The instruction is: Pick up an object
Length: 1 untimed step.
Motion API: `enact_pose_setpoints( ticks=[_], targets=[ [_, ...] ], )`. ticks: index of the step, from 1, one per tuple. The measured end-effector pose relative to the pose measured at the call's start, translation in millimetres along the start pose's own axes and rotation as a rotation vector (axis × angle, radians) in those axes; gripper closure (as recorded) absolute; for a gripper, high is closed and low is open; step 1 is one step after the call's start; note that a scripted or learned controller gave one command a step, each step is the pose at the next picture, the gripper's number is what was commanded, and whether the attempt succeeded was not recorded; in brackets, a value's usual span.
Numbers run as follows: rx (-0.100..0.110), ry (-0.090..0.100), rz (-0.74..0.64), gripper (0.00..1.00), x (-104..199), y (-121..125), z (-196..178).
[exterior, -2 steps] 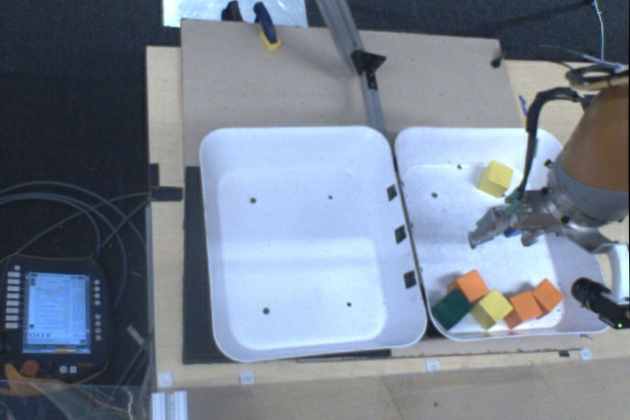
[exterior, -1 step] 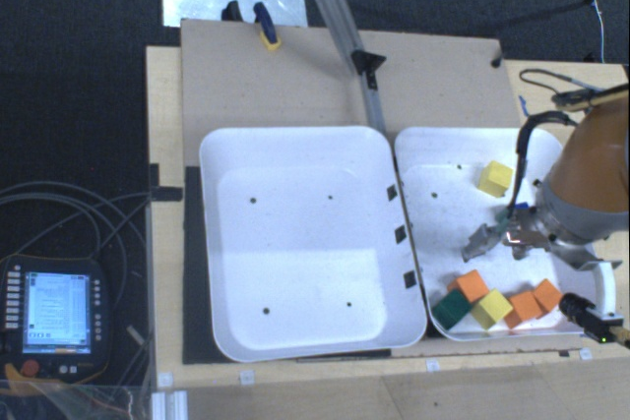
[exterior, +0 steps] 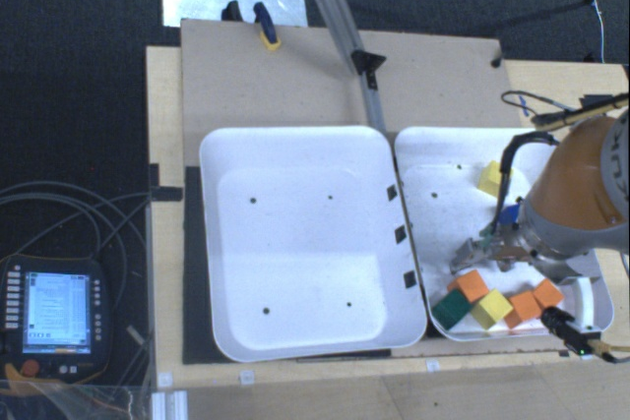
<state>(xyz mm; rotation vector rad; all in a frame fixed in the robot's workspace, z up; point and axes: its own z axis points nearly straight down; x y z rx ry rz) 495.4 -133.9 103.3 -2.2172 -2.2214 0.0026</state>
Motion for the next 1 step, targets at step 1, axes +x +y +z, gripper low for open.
enact_pose_setpoints(
  ticks=[1],
  targets=[
    [-0.007, -0.002, -0.002, 1.0, -0.5, 1.9, -13.4]
  ],
)
